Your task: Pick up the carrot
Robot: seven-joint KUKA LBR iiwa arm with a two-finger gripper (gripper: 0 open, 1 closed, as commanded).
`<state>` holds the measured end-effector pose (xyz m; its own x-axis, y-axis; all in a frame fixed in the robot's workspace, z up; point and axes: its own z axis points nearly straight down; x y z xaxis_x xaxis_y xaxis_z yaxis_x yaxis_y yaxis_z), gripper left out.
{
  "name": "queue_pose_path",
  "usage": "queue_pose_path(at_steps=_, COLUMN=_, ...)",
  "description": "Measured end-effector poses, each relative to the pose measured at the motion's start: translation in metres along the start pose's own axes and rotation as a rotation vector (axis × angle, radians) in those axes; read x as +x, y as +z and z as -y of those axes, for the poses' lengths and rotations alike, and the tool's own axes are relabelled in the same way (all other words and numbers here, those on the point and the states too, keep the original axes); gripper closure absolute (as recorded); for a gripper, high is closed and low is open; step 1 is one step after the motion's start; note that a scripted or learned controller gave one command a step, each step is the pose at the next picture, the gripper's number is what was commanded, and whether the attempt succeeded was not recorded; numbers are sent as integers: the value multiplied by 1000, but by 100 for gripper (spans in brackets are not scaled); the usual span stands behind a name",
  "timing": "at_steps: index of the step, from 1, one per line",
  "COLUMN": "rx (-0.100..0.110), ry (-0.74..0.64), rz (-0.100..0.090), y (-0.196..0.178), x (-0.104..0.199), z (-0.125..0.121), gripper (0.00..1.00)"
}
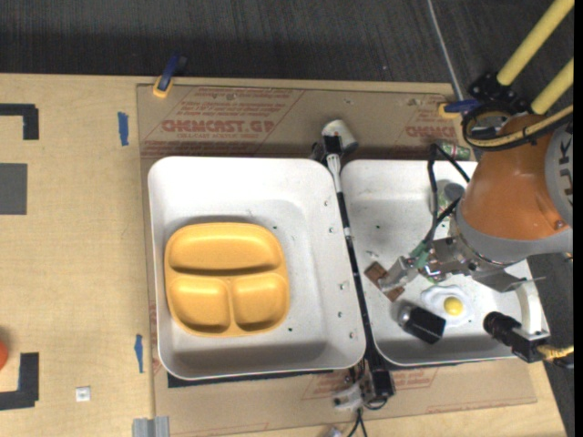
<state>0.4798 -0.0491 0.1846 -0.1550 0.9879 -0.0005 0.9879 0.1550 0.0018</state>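
view: camera view, looking down at a slant on both bins
arm: reaching in from the right, over the right bin; the orange band is sitting above the wrist, and the wrist is leaning down and towards the left, in the direction of the divider between the bins
gripper: hanging low over the middle of the right bin's floor, tips pointing left towards the divider
gripper state: the two brownish fingertips are standing apart, with bare white floor showing between them; they are clamping nothing
carrot: I cannot tell where it is lying, so I am giving no heading or long axis for it
orange-red bit: showing at the far left edge of the bench, cut by the frame, well apart from both bins; too little is showing to say what it is
fried egg toy: lying flat on the right bin's floor, just right of the gripper and below the wrist
black block: lying tilted near the right bin's front wall, just below the gripper and beside the egg
left bin: holding a yellow divided tray, which is sitting flat, well apart from the gripper
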Motion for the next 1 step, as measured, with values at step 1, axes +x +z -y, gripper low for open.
queue_pose_path(at_steps=1, rx=0, ry=-392, rz=1, y=-73, x=-66, z=10, gripper=0)
